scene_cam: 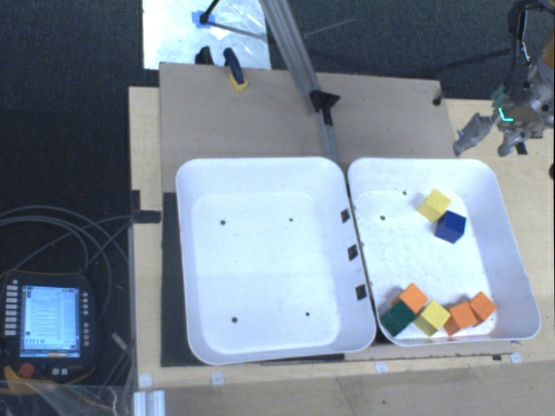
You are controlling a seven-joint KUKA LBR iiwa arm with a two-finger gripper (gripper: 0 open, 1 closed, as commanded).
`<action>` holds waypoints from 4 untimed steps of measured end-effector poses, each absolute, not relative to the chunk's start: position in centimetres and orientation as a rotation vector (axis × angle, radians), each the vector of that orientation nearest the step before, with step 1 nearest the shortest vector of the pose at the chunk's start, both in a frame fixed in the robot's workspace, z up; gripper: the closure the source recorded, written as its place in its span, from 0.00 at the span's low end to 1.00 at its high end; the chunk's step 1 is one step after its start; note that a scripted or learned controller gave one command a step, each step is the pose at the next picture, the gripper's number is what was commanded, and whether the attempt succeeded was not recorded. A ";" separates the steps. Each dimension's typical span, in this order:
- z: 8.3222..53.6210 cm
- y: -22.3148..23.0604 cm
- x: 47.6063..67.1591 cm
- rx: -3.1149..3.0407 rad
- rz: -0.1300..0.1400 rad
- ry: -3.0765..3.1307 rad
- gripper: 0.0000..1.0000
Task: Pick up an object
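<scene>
Claw (496,135) sits at the upper right of the frame, can't tell its state. Our blue cube (450,226) in the right bin (512,258) looks light and rigid; we'd pinch opposite flat faces.

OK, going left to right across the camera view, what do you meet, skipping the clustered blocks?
Handheld screen → left bin → right bin wall, with the yellow block then the blue block inside it → claw above the bin's far right corner.
</scene>
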State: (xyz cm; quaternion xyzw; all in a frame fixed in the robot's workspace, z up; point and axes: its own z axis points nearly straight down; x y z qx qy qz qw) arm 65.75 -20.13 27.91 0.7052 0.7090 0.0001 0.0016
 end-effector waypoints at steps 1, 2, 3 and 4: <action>23.7 -19.8 66.2 2.215 -0.001 2.227 0.00; 19.3 -20.3 65.8 2.219 -0.003 2.224 0.00; 13.7 -21.2 65.5 2.220 -0.004 2.224 0.00; 15.2 -21.3 65.7 2.211 0.003 2.221 1.00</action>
